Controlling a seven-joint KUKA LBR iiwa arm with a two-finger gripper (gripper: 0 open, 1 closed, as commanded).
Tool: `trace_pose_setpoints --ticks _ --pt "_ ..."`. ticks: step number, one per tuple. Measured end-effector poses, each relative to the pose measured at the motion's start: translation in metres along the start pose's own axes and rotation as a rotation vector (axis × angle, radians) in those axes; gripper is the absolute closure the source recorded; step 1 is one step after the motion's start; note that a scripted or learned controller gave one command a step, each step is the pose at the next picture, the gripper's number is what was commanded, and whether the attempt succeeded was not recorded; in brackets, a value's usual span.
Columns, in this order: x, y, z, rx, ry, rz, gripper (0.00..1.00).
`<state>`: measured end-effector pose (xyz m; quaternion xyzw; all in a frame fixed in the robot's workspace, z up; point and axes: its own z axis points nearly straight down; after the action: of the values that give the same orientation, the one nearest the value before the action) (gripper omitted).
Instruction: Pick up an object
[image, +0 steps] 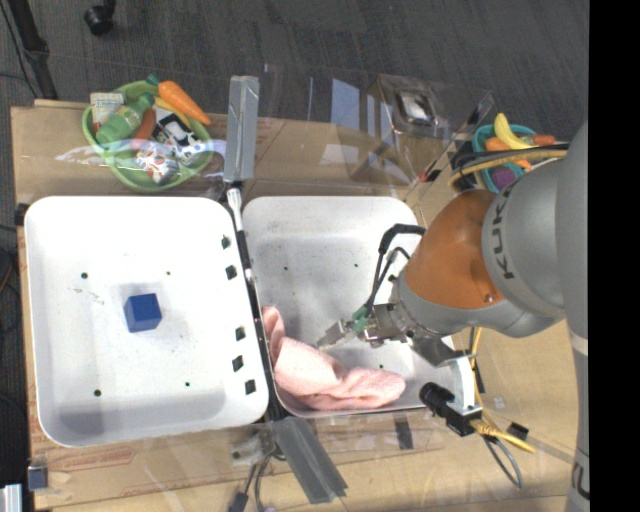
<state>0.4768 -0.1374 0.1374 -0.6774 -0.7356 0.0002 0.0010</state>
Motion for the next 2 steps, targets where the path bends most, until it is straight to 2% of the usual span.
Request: trace_pose_setpoints --ticks 1,2 --pt "0.014 0.002 0.044 -0.003 -0.001 -0.064 0.0" --pt "0.037 0.016 0.044 -0.004 -0.004 -0.106 0.0"
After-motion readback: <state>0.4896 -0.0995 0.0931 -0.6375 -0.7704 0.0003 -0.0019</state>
